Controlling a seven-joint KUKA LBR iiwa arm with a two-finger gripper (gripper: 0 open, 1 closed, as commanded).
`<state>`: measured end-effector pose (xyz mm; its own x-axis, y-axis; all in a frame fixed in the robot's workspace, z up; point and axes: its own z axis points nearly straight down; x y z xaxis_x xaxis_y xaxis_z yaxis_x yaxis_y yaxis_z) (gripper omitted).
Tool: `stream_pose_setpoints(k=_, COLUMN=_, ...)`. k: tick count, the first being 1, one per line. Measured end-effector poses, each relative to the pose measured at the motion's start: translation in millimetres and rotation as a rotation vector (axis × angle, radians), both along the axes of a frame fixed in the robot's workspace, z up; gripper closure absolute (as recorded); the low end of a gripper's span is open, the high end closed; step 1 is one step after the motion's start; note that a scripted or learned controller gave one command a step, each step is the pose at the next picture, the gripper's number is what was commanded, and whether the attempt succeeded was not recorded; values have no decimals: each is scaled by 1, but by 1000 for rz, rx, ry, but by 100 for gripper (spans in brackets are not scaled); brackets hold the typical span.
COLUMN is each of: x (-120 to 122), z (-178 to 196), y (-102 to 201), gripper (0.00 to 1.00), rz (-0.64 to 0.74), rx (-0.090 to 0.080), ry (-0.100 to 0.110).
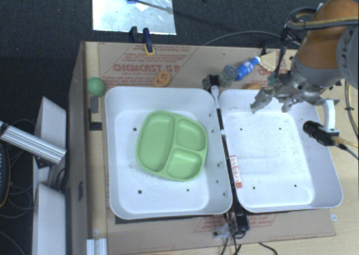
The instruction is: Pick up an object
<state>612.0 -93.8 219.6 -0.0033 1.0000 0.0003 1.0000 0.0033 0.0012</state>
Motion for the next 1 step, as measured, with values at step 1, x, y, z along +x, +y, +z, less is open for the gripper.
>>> stream_pose_setpoints(k=1, x=36, z=-136, y=-20, gripper=0, rz=-1, rx=-1, ry=0)
